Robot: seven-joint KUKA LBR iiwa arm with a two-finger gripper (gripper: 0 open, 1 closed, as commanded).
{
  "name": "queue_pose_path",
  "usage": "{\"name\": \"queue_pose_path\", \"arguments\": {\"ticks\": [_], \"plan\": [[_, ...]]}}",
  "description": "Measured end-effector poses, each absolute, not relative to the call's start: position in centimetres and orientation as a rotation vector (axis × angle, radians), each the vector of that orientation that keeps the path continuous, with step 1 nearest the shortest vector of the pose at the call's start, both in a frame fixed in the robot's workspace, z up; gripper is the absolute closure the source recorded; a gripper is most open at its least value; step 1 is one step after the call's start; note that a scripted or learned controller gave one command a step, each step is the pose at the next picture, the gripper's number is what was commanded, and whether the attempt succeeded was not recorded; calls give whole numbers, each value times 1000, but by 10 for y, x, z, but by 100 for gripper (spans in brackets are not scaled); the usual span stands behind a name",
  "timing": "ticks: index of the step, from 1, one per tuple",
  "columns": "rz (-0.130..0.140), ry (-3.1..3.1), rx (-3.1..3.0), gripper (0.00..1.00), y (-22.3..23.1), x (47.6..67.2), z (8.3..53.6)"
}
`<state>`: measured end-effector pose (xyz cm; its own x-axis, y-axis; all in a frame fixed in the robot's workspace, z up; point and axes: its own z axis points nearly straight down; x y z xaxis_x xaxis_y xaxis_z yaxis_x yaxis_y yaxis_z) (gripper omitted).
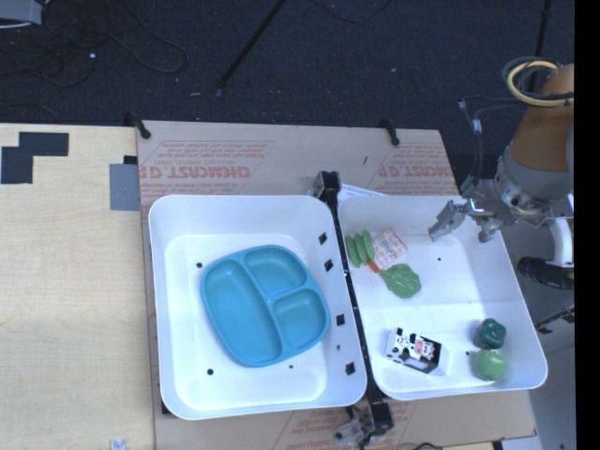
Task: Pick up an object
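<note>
The right bin [506,279] holds several small objects. A green leafy toy [401,280] lies near its middle, with green pea pods [359,247] and a small red-and-white packet [388,246] just to its upper left. A black-and-white printed piece [413,349] rests near the front edge. A dark green round thing [489,333] and a lighter green ball [488,365] sit in the front right corner. My gripper [463,223] hangs over the bin's back right part with its fingers spread and nothing between them.
The left bin [178,251] carries a blue sectioned plate [264,303]. A black divider clamp [337,279] runs between the bins. Cardboard [244,162] lies under both bins. The arm's grey body [539,162] rises at the right edge.
</note>
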<state>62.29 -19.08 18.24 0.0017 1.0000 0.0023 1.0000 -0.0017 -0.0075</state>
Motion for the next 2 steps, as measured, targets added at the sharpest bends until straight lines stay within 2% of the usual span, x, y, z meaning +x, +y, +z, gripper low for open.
{"name": "queue_pose_path", "arguments": {"ticks": [1,2], "plan": [[6,-2217,-2216,0,-183,620,120],[4,-2219,-2217,0,-181,619,85]]}}
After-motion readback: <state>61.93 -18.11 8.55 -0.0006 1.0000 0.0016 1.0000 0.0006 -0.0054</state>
